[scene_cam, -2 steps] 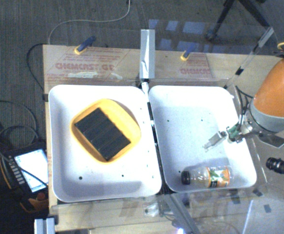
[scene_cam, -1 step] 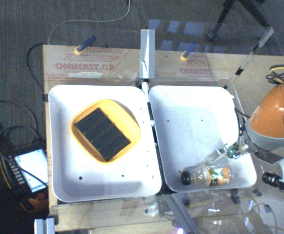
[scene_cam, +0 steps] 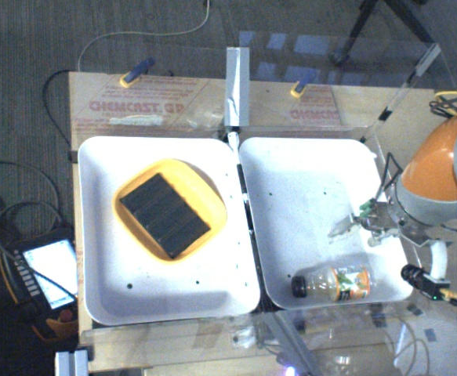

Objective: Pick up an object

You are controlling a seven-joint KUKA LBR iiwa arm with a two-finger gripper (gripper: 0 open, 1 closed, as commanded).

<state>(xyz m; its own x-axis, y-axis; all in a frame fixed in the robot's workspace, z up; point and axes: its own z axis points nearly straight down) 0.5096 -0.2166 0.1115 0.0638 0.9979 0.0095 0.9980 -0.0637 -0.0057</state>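
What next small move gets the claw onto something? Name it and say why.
Probably shift the claw toward the camera-near wall of the right bin and lower it over the bottle. The claw hangs above bare bin floor near the right edge, and the bottle lies on its side just below it in the view, the nearest object.

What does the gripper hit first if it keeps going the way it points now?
The gripper points toward the view's left, low over the right bin. Bare bin floor lies ahead, so probably that, then the wall between the bins. The bottle sits off that line. Height is unclear.
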